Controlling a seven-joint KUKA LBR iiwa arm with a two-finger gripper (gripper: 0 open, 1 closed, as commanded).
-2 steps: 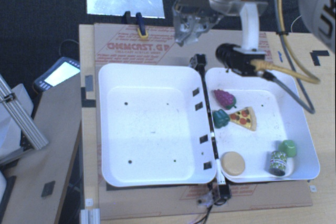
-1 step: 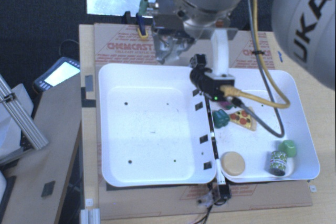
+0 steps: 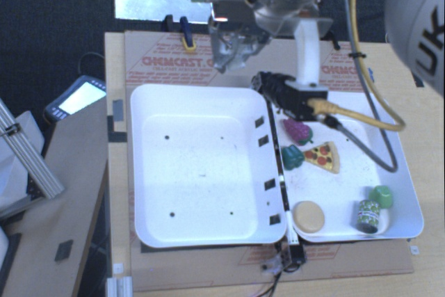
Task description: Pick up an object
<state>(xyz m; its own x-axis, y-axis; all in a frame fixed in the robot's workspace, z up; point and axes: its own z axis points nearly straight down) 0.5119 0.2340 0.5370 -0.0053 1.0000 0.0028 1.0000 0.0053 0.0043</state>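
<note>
Arm poised over the far edge of the bins, toys waiting in the right one.

From where I stand, the left bin point(image 3: 201, 170) sits beside the right bin point(image 3: 403, 209), their rims meeting down the middle. The gripper point(image 3: 233, 52) hangs above the bench beyond the left bin's far rim, near its right corner; whether it is open or closed I cannot tell, and I see nothing in it. In the right bin, close to the dividing rim, lie purple grapes point(image 3: 297, 129), a green pepper point(image 3: 291, 156) just below them and a pizza slice point(image 3: 323, 156) beside it. Nearer the front sit a tan round bun point(image 3: 309, 216), a small can point(image 3: 368, 216) and a green piece point(image 3: 382, 196) touching it.
</note>
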